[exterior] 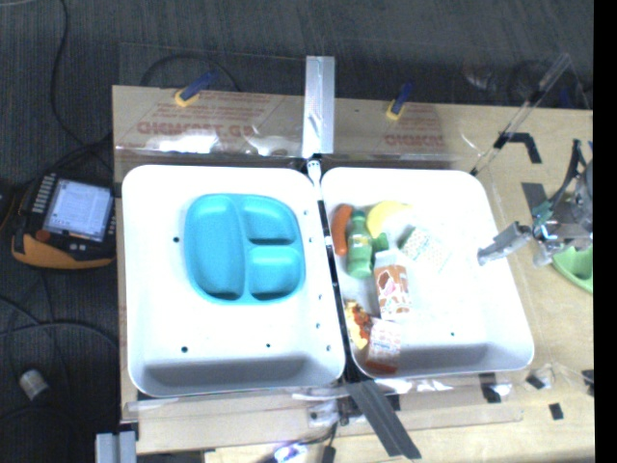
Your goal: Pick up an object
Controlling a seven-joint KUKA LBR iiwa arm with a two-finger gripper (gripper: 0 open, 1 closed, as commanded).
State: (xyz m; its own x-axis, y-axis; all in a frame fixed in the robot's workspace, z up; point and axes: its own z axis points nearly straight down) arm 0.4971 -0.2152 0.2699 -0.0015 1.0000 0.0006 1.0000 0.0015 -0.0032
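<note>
Two white bins (145, 287); one blue tray (243, 246).

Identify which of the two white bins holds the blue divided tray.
The left bin: the blue tray lies in it alone, while the right bin holds a heap of small items.

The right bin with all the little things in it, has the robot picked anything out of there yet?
Nothing looks done yet. The right bin holds its pile along the left wall: a green bottle, a yellow item, an orange carton. The left bin holds a blue tray. Nothing is in hand. The whole pick is left.
</note>
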